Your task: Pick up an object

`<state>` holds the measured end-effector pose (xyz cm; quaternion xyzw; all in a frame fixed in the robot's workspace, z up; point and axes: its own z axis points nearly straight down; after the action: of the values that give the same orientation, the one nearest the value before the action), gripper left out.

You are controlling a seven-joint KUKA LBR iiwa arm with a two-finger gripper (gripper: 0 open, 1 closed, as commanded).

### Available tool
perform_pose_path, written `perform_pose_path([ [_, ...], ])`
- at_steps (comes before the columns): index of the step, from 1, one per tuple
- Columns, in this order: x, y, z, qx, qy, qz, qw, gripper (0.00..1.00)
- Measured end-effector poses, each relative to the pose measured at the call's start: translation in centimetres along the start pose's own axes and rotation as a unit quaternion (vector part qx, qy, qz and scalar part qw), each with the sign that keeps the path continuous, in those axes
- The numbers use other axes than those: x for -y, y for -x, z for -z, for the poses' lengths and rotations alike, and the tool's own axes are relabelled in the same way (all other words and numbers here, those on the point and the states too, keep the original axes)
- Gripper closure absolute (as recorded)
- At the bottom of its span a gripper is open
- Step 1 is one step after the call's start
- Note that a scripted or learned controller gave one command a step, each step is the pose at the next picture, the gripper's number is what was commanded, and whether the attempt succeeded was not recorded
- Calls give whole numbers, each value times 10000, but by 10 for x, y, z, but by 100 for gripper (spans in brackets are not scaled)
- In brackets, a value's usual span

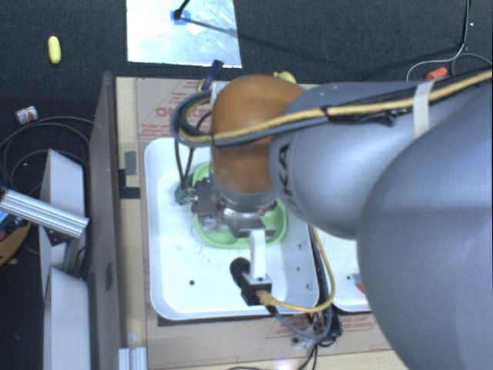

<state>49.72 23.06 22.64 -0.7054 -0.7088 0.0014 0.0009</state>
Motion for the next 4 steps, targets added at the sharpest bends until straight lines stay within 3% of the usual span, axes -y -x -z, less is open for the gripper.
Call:
perform_pose_path([
  [1, 10, -3, 52, -21, 39, 9, 10000, 100],
  [2, -14, 23, 11, 4, 7, -34, 10000, 100],
  [3, 5, -6, 17, -10, 11, 12, 10000, 100],
  [4, 4, -2, 41, -14, 28, -2, 10000, 100],
])
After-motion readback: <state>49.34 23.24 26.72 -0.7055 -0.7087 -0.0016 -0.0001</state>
